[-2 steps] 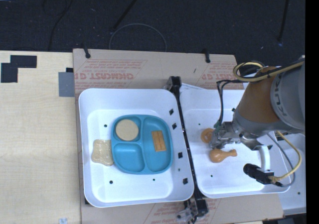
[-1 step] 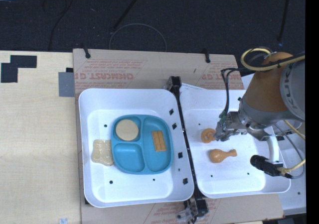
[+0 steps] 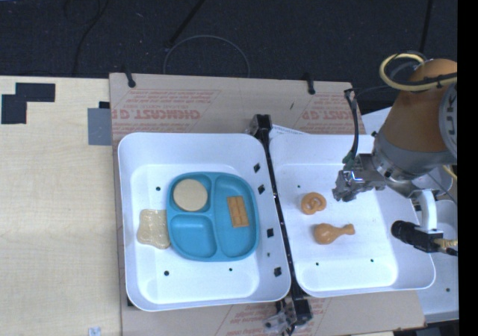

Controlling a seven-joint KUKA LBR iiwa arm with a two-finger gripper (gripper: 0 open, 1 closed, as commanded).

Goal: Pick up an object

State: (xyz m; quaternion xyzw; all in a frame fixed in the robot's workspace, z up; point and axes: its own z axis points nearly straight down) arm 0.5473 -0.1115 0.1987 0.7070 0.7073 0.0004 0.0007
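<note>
Here, 2 bins of play food, arm over the right one.

Nearest in the right bin (image 3: 373, 271), a drumstick (image 3: 331, 233) lies loose at 6 o'clock from a pastry swirl (image 3: 313, 203), both free to grab. The claw (image 3: 349, 184) hangs at 2 o'clock from the swirl, holding nothing; its opening I cannot tell. The left bin (image 3: 142, 282) keeps a blue tray (image 3: 202, 241).
</note>
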